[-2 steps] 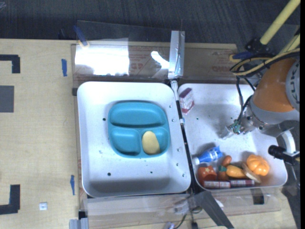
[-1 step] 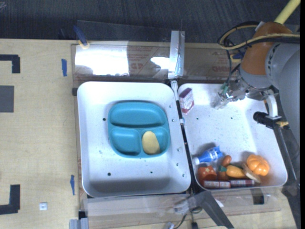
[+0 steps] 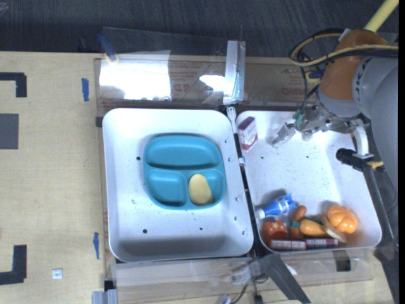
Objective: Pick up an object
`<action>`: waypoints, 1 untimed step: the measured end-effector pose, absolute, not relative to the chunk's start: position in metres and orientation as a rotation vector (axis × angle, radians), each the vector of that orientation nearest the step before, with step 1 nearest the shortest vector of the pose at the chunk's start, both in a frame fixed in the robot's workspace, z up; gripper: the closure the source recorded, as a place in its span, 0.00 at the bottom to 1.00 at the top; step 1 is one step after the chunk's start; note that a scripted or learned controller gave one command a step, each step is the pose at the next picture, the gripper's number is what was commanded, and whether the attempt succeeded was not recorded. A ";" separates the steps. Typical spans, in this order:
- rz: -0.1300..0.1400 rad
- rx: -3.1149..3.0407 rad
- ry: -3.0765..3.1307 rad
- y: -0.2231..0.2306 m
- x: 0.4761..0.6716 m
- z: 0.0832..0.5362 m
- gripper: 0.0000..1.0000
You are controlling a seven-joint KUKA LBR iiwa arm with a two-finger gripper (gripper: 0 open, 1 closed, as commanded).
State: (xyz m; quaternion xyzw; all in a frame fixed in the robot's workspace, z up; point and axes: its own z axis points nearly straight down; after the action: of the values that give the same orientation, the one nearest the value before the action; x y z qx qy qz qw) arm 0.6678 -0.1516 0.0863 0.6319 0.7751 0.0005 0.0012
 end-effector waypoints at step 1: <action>0.002 1.727 2.619 -0.148 0.587 0.087 0.00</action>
State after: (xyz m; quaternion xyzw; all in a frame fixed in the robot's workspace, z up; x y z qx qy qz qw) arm 0.5866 -0.1485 0.0871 0.5506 0.8348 0.0008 0.0024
